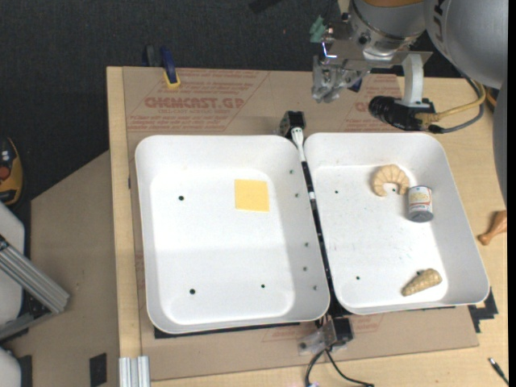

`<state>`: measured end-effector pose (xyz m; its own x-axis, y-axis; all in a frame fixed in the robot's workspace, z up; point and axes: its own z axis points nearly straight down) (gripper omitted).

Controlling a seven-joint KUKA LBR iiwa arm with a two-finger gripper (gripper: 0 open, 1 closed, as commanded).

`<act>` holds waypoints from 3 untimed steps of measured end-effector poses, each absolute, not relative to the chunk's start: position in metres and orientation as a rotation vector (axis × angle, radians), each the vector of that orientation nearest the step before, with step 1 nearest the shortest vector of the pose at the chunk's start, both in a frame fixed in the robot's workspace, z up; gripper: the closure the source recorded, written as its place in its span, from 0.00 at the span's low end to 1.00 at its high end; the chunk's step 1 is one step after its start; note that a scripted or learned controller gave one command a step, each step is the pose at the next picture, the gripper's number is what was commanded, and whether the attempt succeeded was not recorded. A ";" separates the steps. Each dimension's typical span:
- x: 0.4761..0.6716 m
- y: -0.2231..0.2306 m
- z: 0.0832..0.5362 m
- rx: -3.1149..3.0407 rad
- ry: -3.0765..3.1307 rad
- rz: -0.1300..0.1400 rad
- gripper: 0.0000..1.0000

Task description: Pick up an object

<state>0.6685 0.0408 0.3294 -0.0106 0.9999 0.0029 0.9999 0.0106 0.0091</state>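
My gripper (pixel 329 86) hangs high above the back edge of the bench, near the top of the seam between the two bins, with nothing visible between its fingers. A flat yellow square (pixel 251 194) lies in the left bin (pixel 161 216). In the right bin (pixel 355 240) a curved tan croissant-shaped piece (pixel 390 178) rests at the back right, a small grey can with a blue label (pixel 419 202) stands right beside it, and a tan cone-shaped shell piece (pixel 422 281) lies near the front right corner.
Both bins sit on a brown cardboard sheet (pixel 218 95). A blue and yellow clamp (pixel 168 68) grips its back left edge. A black clip (pixel 292 123) sits at the back of the seam between the bins.
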 end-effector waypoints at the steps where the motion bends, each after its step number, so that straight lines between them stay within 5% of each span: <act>1: 0.665 0.129 0.279 2.216 2.237 -0.005 1.00; 2: 0.666 0.189 0.316 2.212 2.227 0.011 1.00; 3: 0.647 0.226 0.366 2.215 2.225 0.011 1.00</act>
